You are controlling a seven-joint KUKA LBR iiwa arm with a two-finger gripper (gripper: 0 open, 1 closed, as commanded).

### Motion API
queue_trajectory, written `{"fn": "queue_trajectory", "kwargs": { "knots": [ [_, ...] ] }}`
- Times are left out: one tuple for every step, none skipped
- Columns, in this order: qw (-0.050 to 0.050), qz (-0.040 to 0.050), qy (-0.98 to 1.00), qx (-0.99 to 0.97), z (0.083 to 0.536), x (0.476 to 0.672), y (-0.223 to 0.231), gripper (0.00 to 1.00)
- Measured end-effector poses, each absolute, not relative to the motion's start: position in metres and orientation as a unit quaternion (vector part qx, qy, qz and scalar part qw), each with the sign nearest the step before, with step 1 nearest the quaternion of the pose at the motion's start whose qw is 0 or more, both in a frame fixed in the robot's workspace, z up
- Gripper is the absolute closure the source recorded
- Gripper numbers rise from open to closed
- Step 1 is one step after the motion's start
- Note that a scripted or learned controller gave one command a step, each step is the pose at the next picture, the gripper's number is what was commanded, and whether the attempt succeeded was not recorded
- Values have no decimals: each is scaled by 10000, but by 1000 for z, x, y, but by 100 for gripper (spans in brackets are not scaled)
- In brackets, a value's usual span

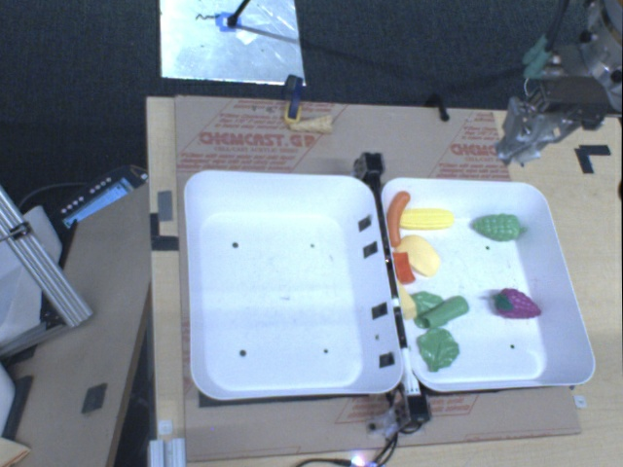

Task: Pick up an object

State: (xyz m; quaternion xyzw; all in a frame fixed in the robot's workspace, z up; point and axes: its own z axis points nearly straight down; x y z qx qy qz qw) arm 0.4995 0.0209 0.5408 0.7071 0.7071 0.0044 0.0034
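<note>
I see the gripper (514,149) at two o'clock, outside the right bin (560,261); its jaw state I cannot tell. The nearest object, the green toy (497,227), lies by itself; the crowded pieces at nine o'clock risk a double grab.
</note>
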Motion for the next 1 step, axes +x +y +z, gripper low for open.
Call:
{"fn": "queue_trajectory", "kwargs": {
  "knots": [
    [6, 12, 7089, 7053, 535, 486, 42, 100]
  ]
}}
